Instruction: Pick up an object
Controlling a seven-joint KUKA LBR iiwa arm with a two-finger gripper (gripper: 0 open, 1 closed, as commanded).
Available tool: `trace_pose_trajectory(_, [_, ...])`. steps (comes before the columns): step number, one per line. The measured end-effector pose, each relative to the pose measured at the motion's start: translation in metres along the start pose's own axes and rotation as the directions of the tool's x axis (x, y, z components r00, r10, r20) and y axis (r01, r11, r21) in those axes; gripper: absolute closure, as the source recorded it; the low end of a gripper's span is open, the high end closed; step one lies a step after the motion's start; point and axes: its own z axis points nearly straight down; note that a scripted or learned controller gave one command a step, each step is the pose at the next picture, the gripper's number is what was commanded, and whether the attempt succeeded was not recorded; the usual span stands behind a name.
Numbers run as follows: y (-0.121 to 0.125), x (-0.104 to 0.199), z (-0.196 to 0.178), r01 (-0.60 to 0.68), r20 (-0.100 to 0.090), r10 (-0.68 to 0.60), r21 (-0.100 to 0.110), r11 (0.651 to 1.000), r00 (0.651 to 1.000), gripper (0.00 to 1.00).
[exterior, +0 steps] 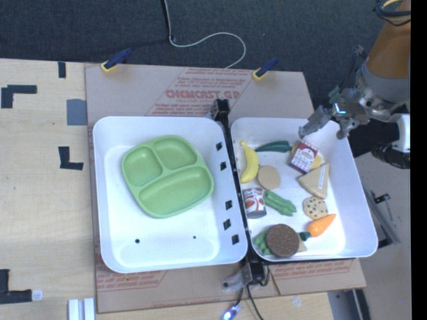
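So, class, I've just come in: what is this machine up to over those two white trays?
A grey robot arm with an orange band reaches in from the right, its pincer hovering above the far edge of the right white bin, near a small red and white carton. Nothing is between its fingers. Toy foods, including a yellow banana and an orange carrot, lie in that bin. The left white bin holds a green divided plate.

Two white bins [107, 179]; one green tray [167, 175]; roughly ten toy foods [249, 162].

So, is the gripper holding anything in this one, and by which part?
Nothing is held. The gripper hangs above the right bin's upper rim, with nothing between its jaws; the small red carton lies below it in the bin.
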Motion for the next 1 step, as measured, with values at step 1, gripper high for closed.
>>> trace_pose_trajectory(1, [-0.0394,-0.0367,0.1729,-0.003,0.005,0.003,-0.004,1.000,1.000,0.00])
